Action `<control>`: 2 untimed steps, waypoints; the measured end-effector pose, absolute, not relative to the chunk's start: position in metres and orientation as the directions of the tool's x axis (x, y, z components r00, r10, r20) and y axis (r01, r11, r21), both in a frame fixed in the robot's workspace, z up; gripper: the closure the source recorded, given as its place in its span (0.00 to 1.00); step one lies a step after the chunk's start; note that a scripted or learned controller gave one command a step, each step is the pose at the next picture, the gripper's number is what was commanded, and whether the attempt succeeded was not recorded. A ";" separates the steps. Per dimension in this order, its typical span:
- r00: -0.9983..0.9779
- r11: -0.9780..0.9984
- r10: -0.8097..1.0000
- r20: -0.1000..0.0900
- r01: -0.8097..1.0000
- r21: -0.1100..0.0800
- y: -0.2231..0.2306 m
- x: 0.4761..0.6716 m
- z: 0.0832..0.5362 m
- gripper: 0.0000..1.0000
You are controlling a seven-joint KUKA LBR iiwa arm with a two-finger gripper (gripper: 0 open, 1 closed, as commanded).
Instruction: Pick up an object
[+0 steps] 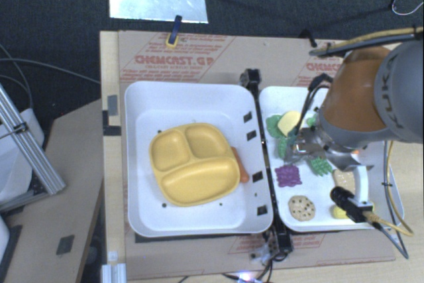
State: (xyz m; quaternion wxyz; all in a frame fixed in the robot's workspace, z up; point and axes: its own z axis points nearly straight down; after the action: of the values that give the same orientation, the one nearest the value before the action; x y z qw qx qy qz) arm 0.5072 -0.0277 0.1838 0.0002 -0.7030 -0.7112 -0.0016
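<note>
The right bin [275, 97] holds toy food. A pale yellow piece [288, 122] and a green leafy piece [274, 124] lie near its far left. A purple grape bunch [287, 175] sits in the middle, and a chocolate-chip cookie [302, 208] lies near the front. Another green piece [322, 166] and a tan piece [343, 178] lie to the right. My gripper [302, 146] hangs low over the bin, just above the purple bunch and beside the green pieces. The arm [361, 99] covers the bin's right part.
The left bin [136, 142] bears a yellow divided tray [193, 164], with a small orange piece [241, 170] at the tray's right edge. A black divider with clips [260, 142] runs between the bins. A small yellow bit [339, 213] lies at the right bin's front.
</note>
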 end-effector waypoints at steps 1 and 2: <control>-0.005 0.005 1.000 0.000 1.000 0.009 -0.034 0.487 0.279 1.00; -0.014 0.014 1.000 0.004 1.000 0.000 0.062 0.486 0.260 1.00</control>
State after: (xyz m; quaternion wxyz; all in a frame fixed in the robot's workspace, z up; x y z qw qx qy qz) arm 0.4863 0.0616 0.2601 0.0014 -0.7022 -0.7119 -0.0012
